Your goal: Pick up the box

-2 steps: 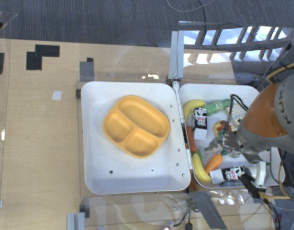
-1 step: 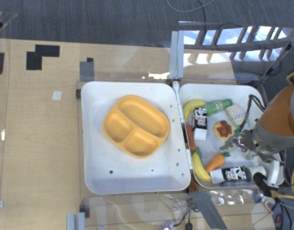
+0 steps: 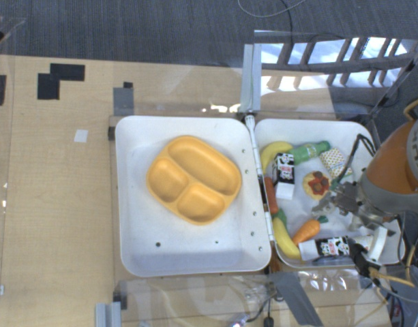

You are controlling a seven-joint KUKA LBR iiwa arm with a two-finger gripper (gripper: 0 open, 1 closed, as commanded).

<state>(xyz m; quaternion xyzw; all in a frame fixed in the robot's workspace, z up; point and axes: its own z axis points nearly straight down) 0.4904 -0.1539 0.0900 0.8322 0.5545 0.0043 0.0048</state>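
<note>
The arm (image 3: 399, 176) hangs over the right bin (image 3: 345, 125), the gripper (image 3: 338, 206) low among crowded toys; how wide it stands, I can't tell. The box (image 3: 285, 168) beside the banana (image 3: 273, 152) could get nudged away.

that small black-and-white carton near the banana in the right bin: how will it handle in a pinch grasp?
The carton looks flat-sided, so it probably won't roll. It seems small, likely light. It sits close to the banana and bottle, so it may shift against them.
</note>
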